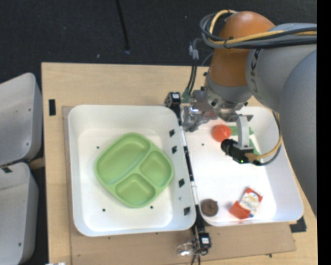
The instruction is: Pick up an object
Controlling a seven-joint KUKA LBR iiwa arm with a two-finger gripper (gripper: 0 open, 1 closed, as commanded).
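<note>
My gripper (200,115) hangs over the far left corner of the right bin (276,203), close to the divider between the two bins. A small red-orange object (221,131) lies just right of the gripper, apart from it. A green and white item (254,141) lies beside the red one, partly hidden by a black part of the arm (235,149). At the bin's near side rest a brown round object (209,206) and a red and white packet (247,202).
The left bin (80,203) holds a green divided plate (134,170) at its middle. The grey arm with its orange band (237,43) covers the far right of the right bin. Bare white floor spans the right bin's middle.
</note>
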